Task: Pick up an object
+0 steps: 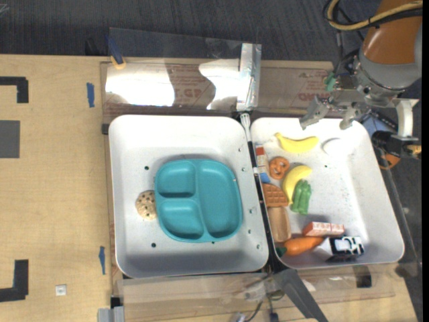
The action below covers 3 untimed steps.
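Just below my two-finger gripper (330, 117) lies a curved yellow plastic banana (295, 141). My fingers are spread wide, holding nothing. Further below sits a green pepper (301, 196).

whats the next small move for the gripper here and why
Probably lower toward the banana. The gripper hangs over the right bin's far edge with nothing between its open jaws, and the banana lies closest, just below and left of it in the camera view, apart from the other toys.

open, empty hand (330, 116) hovers above right bin (382, 180), near banana (296, 141).
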Available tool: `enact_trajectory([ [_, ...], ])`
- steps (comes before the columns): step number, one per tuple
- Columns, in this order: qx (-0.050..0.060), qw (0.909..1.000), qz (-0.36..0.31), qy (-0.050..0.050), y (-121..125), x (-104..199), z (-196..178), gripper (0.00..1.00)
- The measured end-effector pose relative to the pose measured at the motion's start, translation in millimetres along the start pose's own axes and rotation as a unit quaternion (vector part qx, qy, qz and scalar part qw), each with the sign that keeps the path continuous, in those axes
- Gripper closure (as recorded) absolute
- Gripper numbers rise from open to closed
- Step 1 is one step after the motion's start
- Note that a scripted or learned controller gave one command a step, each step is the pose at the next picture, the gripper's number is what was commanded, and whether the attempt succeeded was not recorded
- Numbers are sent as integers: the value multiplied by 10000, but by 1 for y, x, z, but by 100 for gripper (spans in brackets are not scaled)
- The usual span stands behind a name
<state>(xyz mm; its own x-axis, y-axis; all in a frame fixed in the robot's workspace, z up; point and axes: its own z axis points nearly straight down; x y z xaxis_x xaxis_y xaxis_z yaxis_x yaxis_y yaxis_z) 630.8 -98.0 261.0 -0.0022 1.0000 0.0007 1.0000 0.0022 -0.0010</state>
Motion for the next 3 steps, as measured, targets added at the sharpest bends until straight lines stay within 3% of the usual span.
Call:
enact_trajectory([
  [1,-71,9950,-991,-21,34,6,158,0],
  [2,-48,9794,-2017,-15,-15,-2,172,0],
  [3,-38,9648,-2629,-18,-80,-3,173,0],
])
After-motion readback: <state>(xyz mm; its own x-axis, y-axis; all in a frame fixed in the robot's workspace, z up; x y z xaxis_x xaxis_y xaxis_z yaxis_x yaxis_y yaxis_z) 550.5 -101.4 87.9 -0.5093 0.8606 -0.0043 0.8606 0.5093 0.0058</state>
